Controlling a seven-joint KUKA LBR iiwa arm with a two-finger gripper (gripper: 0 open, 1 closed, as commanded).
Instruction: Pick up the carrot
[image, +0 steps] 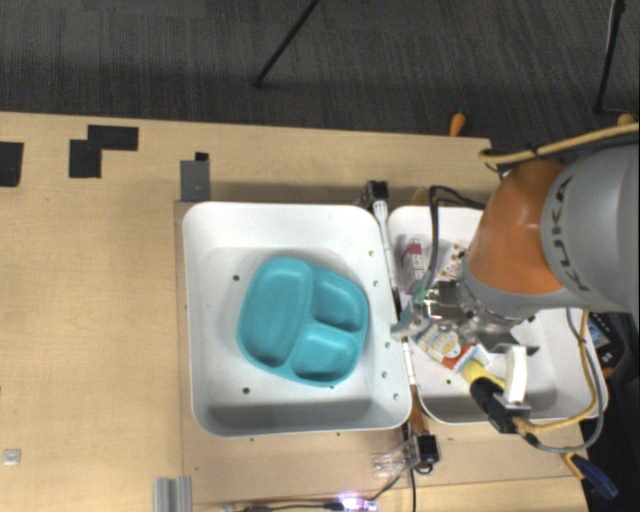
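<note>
Camera view looks down on two white bins side by side on a wooden bench. The left bin holds a teal divided plate, with bare white floor around it on every side. The grey arm with its orange band reaches in from the right and covers much of the right bin. Its gripper sits low among the clutter near that bin's left wall, just beside the ridge where the two bins meet; whether the claw is released or clenched cannot be told.

The carrot cannot be picked out with certainty. A small orange scrap shows just below the wrist in the right bin, beside a yellow piece and some packets. Too little of it shows to tell its long axis or which way it points. Room is tight there: the bin wall lies close on the left and the arm hangs overhead.
</note>
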